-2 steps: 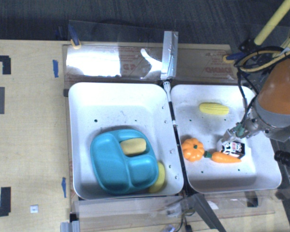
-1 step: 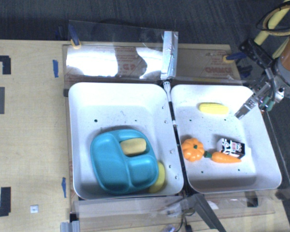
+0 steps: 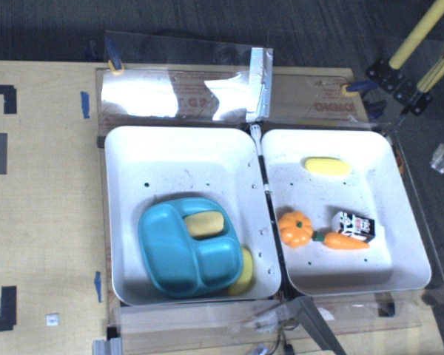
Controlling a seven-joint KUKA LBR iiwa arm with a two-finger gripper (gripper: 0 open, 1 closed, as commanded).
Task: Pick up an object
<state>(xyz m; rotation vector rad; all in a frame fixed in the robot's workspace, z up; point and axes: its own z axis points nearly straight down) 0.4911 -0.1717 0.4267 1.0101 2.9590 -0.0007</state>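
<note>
Small orange plastic pumpkin point(image 3: 295, 228) sits in right white bin point(image 3: 407, 265), near its left wall, just beside orange toy carrot point(image 3: 345, 241). Probably light, stiff, a bit slippery; best to pinch across its round body. Arm pose and gripper state: I cannot tell from camera view.

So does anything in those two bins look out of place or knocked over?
Mostly tidy. The blue divided tray in the left bin sits askew, and a yellow object is wedged partly beneath its corner. Nothing looks spilled or broken.
</note>
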